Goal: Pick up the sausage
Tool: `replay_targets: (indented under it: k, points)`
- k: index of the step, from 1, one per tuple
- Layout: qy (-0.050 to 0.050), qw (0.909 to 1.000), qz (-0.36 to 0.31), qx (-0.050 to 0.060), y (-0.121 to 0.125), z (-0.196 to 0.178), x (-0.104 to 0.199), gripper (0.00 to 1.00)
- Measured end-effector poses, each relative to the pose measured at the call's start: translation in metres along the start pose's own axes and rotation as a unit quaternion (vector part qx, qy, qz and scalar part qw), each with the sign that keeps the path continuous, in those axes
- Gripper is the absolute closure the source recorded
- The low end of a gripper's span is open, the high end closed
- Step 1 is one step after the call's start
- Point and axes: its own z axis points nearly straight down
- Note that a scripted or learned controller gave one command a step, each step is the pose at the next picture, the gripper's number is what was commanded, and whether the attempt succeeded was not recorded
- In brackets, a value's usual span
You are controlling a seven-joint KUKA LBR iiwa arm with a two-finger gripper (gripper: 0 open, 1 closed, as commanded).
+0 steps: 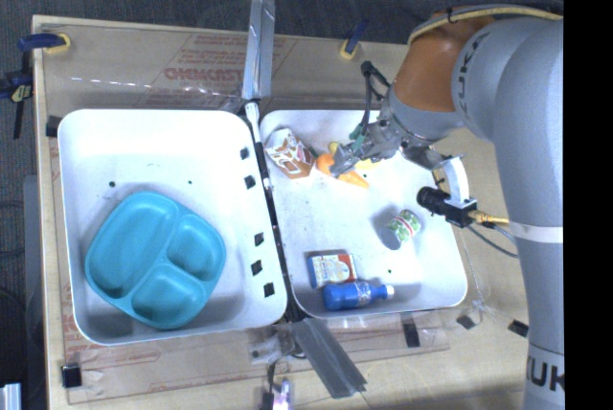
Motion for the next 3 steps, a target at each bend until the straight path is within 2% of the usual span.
replay_targets:
  k: [1,2,3]
  points:
    - [-0.002,0.9853,-0.171,-0.002,0.053,0.001,0.010,1.00]
    - [-0.001,0.9975,-0.071,-0.001,0.032,0.016,0.006,1.00]
    - [-0.001,0.9977,0.068,-0.002,0.046,-0.044,0.007,1.00]
